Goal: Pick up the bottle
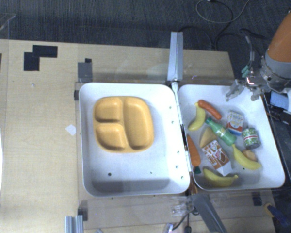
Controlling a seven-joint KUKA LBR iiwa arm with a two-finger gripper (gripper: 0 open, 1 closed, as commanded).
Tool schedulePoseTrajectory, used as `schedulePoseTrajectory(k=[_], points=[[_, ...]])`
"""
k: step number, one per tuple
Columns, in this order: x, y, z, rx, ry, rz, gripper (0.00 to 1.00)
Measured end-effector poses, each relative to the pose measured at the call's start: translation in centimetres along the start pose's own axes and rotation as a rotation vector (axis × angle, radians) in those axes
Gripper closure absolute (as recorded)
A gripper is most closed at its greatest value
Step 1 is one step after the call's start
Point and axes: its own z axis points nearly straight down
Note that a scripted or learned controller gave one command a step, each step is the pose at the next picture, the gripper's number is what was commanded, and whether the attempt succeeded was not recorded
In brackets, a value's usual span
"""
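Observation:
A green bottle [220, 131] lies on its side in the middle of the right bin [271, 144], slanting from upper left to lower right among toy food. My gripper [243, 92] hovers over the bin's far right corner, well above and to the right of the bottle. Its two fingers [232, 92] are spread apart with nothing between them.
Around the bottle lie a red sausage [209, 109], three bananas [198, 119], a carrot [194, 152], a small can [250, 138], a white cup [235, 121] and a snack packet [215, 152]. The left bin [87, 144] holds a yellow divided plate [123, 123].

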Motion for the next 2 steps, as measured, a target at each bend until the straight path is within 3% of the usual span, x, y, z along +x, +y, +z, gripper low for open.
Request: schedulePoseTrajectory(k=[1, 2], points=[[-2.5, -4.3, 2.5, -0.001, -0.001, -0.097, 0.00], [1.7, -4.8, 9.2, -0.019, -0.011, -0.199, 0.00]])
